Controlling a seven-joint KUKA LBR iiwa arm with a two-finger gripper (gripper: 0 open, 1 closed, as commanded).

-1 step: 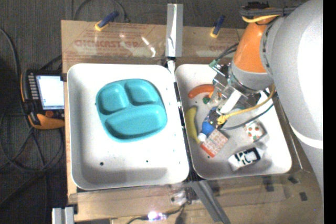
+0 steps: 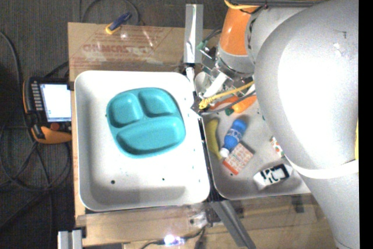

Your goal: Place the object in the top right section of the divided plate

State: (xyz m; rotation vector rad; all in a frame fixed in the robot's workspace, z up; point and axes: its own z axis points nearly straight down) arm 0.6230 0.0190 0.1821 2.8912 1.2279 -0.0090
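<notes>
Sitting in left bin (image 2: 87,183), teal 3-section plate (image 2: 145,121), glossy.

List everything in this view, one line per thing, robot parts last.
Divided plate: one, teal, middle of the left bin.
Left bin: one, white, on the bench.
Right bin: one, white, partly under the arm.
Bottle: one, clear with blue cap, right bin.
Banana-like piece: one, yellow-green, right bin's left side.
Orange piece: one, right bin's top.
Small packet: one, reddish-white, below the bottle.
Pendant: one, orange-black, left of the bench.
Arm: one, grey with an orange band, entering from the right.
</notes>
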